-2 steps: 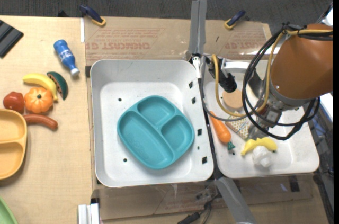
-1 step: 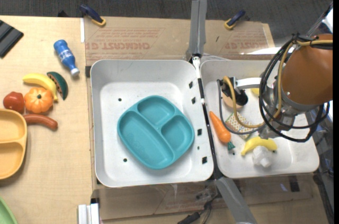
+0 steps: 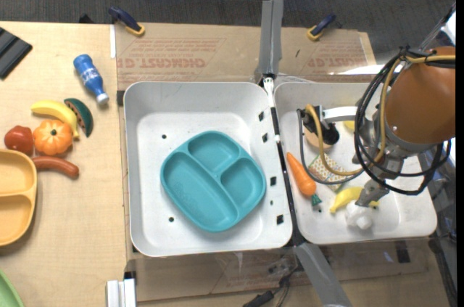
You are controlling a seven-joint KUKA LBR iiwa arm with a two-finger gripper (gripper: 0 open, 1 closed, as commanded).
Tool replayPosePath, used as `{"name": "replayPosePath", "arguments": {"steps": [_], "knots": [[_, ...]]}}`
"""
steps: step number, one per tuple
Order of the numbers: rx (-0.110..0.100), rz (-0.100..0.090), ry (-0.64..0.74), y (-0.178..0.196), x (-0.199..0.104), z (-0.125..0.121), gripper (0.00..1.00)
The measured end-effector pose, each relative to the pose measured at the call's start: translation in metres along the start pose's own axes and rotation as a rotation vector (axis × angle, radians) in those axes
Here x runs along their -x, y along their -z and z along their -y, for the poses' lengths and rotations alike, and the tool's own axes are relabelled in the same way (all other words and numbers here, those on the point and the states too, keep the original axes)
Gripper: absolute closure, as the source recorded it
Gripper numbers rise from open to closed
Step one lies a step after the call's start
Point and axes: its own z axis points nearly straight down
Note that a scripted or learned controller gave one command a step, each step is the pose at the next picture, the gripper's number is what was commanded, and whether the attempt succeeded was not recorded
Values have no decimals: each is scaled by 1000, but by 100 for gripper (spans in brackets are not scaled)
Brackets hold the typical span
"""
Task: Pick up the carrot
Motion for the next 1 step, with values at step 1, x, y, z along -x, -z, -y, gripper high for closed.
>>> {"name": "replayPosePath", "arguments": {"steps": [1], "knots": [[1, 3, -56, -84, -30, 8, 0]]}}
